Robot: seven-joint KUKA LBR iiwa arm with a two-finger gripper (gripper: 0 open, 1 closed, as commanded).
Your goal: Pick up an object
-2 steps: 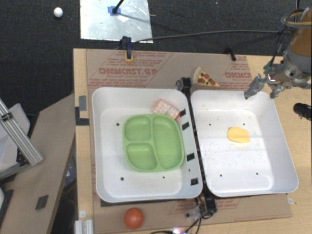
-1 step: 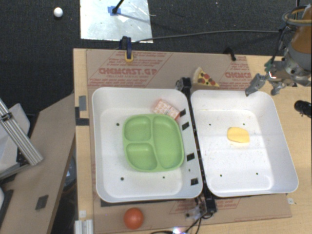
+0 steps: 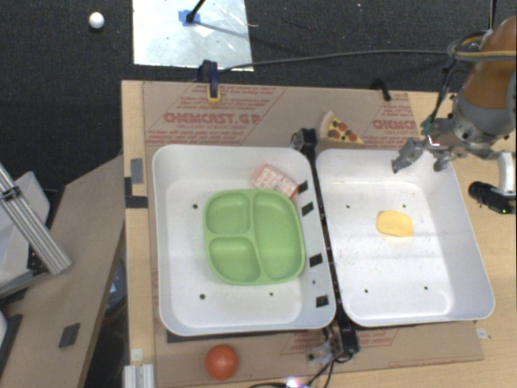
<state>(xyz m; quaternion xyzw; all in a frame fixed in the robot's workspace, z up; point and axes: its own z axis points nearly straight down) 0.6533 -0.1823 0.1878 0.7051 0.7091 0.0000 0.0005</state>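
Note:
A small yellow object (image 3: pixel 395 224) lies on the floor of the right bin (image 3: pixel 452 297), a little right of its middle. My gripper (image 3: pixel 422 158) hangs over the bin's far rim at the upper right, above and apart from the yellow object, with its two grey fingers spread and nothing between them. In the left bin (image 3: pixel 174 217) a green divided plate (image 3: pixel 253 236) lies flat, and a pink wrapped packet (image 3: pixel 275 179) rests at the plate's far edge.
A pizza-slice toy (image 3: pixel 341 129) lies on the cardboard behind the bins. An orange-red ball (image 3: pixel 220 361) sits on the bench in front of the left bin. Black clips run along the seam between the bins. A white ball (image 3: pixel 97 20) lies on the dark floor at far left.

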